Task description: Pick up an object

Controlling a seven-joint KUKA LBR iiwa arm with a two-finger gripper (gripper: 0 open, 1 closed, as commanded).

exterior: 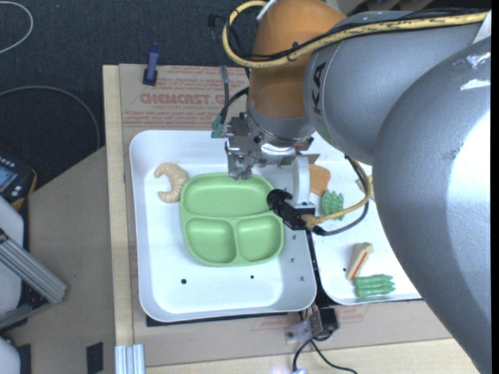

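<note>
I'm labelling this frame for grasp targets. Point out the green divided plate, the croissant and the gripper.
green divided plate [226, 197]: camera view, floor of its large upper compartment.
croissant [173, 181]: camera view, middle of its curved body.
gripper [243, 164]: camera view, at its fingertips above the plate's far rim.

Grey arm [405, 92] reaches in from right, wrist pointing down.

Mid-frame, the green divided tray [230, 226] looks like smooth matt plastic; the white bin [156, 271] beneath is glossy, probably plastic.
</note>
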